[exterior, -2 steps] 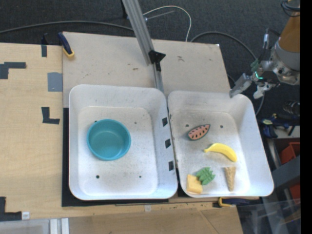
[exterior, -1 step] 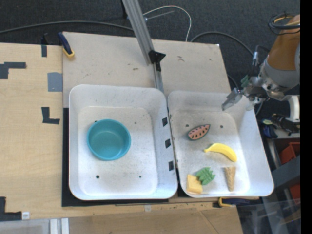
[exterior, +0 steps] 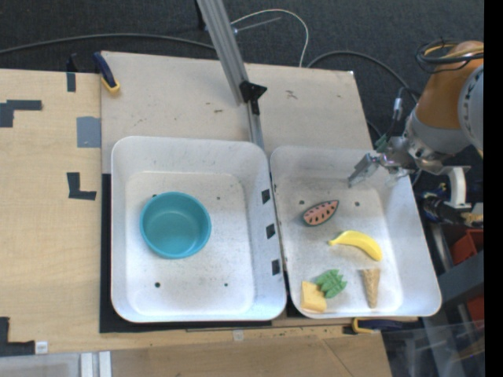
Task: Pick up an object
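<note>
Left bin point(exterior: 126, 234): shallow, white, speckled with dark marks. Contents: one teal bowl point(exterior: 176, 225), upright, lying toward 9 o'clock of the bin floor, apart from every wall.

Metal pole point(exterior: 228, 45): grey, slanting from the top of the view down to the seam between the two bins, at 12 o'clock of that seam.

Right bin point(exterior: 409, 289): shallow, white, touching the left bin along its long side. Contents, five items:
- Watermelon slice point(exterior: 320, 212), red with dark seeds, near the bin centre, toward 10 o'clock.
- Cheese wedge point(exterior: 313, 298), yellow, at 7 o'clock near the front wall.
- Green leafy piece point(exterior: 332, 282), just beside the cheese wedge at its 1 o'clock, touching or nearly so.
- Banana point(exterior: 357, 243), yellow, curved, at the bin centre, at 4 o'clock of the watermelon slice.
- Ice cream cone point(exterior: 370, 286), tan, tip pointing toward 6 o'clock, at 5 o'clock of the bin.

Gripper point(exterior: 363, 171): over the right bin at 1 o'clock, well apart from all five items, nothing between its fingers; fingers slightly apart as far as can be seen. Arm point(exterior: 444, 108) enters at 3 o'clock.
</note>
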`<state>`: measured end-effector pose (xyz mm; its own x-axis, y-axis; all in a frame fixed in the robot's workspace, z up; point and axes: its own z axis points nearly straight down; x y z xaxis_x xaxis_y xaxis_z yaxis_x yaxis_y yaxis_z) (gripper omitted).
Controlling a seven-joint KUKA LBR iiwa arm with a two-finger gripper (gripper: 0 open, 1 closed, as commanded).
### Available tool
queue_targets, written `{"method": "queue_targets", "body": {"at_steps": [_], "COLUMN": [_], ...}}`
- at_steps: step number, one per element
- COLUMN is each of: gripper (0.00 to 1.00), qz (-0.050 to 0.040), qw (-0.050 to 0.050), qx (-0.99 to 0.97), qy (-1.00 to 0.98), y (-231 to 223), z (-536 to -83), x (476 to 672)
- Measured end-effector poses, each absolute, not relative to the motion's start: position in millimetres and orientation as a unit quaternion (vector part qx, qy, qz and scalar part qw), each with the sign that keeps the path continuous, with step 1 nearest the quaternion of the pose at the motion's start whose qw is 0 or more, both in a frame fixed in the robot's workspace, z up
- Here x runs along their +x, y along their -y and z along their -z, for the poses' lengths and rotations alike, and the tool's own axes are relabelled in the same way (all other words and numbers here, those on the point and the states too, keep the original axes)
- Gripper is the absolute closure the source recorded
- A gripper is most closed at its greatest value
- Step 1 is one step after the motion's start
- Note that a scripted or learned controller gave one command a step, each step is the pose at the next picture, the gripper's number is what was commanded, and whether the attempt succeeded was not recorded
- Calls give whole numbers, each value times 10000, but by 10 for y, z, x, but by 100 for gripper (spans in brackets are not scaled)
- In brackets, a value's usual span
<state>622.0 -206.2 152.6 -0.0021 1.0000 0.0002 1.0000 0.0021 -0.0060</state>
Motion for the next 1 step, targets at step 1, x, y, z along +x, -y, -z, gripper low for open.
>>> {"method": "queue_targets", "body": {"at_steps": [1], "gripper": [0], "qz": [-23], "qw": [32], "qx": [-7063], "qy": [7079], "y": [2020], "z": [-879], "x": [6185]}}
